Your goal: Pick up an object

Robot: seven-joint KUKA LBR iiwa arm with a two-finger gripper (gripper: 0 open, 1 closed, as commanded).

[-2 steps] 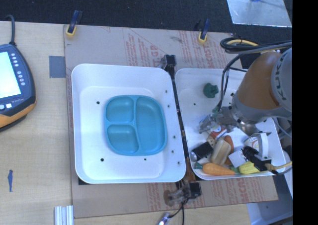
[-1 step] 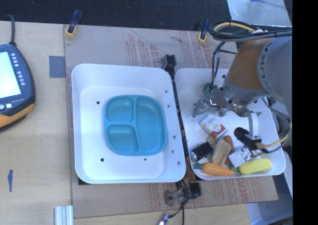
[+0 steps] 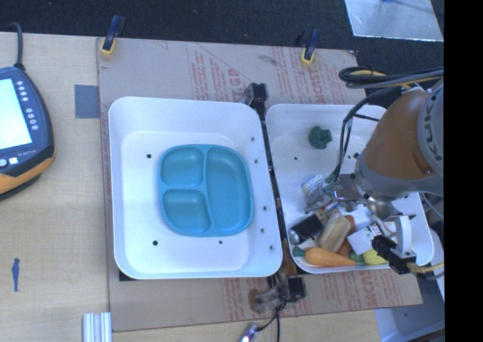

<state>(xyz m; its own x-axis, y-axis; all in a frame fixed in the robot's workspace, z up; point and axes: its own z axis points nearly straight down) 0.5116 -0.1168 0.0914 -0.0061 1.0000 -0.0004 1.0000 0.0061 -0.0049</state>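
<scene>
The right bin [image 3: 290, 125] holds a heap of small objects near its front: an orange carrot [image 3: 327, 257], a tan bread-like piece [image 3: 335, 232], a black block [image 3: 306, 226] and a crumpled silvery item [image 3: 314, 184]. A dark green lump [image 3: 320, 137] lies alone toward the back. My gripper [image 3: 349, 204] hangs low over the heap, beside the tan piece and the silvery item. The wrist and arm [image 3: 400, 144] cover most of it from above.
The left bin [image 3: 128, 182] holds a blue divided plate [image 3: 205, 189]. A teach pendant [image 3: 19, 125] lies at the far left of the bench. Clamps [image 3: 109, 37] sit along the back edge of the board. Black cables [image 3: 377, 74] run behind the right bin.
</scene>
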